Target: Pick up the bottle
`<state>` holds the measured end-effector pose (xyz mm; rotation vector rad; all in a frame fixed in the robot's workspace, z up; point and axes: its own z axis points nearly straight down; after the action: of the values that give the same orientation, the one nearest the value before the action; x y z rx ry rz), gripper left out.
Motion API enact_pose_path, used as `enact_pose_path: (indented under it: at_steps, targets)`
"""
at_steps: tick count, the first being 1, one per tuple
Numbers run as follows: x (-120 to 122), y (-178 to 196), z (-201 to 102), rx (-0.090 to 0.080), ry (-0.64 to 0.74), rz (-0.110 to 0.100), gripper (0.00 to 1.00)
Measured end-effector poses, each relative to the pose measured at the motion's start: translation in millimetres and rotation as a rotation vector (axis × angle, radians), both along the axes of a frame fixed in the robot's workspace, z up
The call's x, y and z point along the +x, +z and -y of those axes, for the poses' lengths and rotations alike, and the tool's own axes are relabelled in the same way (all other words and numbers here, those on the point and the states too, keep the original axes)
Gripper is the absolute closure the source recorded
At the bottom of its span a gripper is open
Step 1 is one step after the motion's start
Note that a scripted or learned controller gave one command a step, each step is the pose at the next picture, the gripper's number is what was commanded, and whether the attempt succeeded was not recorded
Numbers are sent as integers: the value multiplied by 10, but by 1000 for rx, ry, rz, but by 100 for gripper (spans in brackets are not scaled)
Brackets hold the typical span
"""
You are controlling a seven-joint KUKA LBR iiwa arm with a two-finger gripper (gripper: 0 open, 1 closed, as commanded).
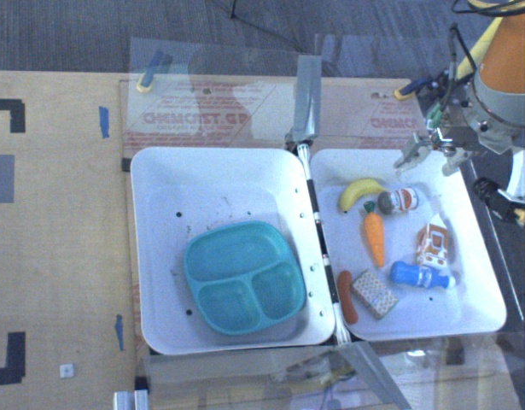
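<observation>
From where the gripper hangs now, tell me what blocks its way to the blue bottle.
Nothing covers the blue bottle. The gripper hangs above the right bin's far edge. A small carton lies close beside the bottle on that side.

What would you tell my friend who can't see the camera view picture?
A robot gripper hangs open over the back edge of the right bin, which holds a blue bottle, banana, carrot and other small things. The left bin holds a teal divided tray.
</observation>
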<state>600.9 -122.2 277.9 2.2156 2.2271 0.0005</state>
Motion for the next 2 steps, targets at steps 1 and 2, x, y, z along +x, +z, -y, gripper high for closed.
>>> enact_pose_path:
  at_steps: [1, 2]
  targets:
    - [-628, -1113, 164, 0, -22, 0, 0]
    - [-445, -1711, 425, -2, 24, 8, 0]
